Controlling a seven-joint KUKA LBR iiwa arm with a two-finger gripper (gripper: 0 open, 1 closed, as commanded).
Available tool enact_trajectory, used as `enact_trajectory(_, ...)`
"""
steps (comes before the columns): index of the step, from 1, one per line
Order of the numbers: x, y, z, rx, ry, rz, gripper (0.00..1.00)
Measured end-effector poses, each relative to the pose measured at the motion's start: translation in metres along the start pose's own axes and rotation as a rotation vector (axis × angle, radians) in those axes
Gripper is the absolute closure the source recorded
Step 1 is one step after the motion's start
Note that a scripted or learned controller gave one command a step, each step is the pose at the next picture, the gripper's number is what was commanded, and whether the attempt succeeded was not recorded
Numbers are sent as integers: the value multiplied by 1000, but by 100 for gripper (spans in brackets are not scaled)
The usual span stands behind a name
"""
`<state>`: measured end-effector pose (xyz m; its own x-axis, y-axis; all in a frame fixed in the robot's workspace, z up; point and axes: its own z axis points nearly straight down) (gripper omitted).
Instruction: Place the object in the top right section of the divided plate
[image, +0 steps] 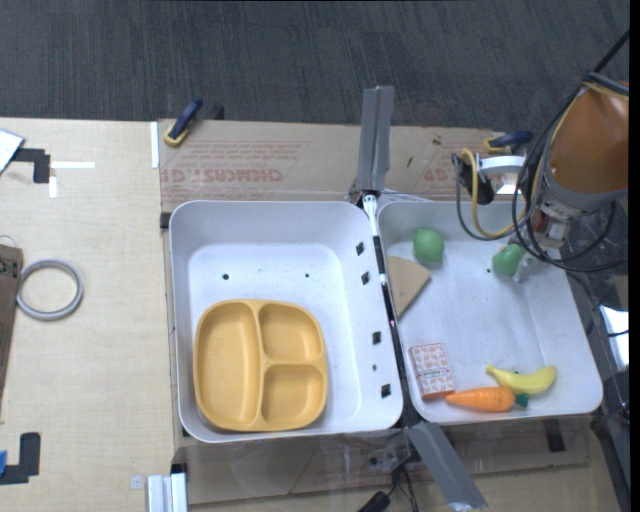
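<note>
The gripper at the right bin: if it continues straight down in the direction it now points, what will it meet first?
Most likely the small green object right beneath the gripper, near the far right corner of the right bin. Depth is unclear from this slanted view, so it may just miss it and meet the bin floor instead.

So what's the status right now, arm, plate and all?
Arm over the right bin's far right corner. Divided plate in the left bin, nothing in its sections. Green ball, carrot, banana lie in the right bin.

yellow divided plate (262, 364), orange carrot (480, 399), yellow banana (523, 379), white bins (200, 260).
</note>
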<state>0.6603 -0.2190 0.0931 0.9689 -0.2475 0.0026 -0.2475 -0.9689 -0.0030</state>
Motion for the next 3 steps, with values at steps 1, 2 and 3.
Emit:
enact_trajectory(1,1,-4,-10,5,1,-4,100)
enact_trajectory(2,1,-9,-20,8,3,-8,100)
enact_trajectory(3,1,-13,-29,12,3,-12,100)
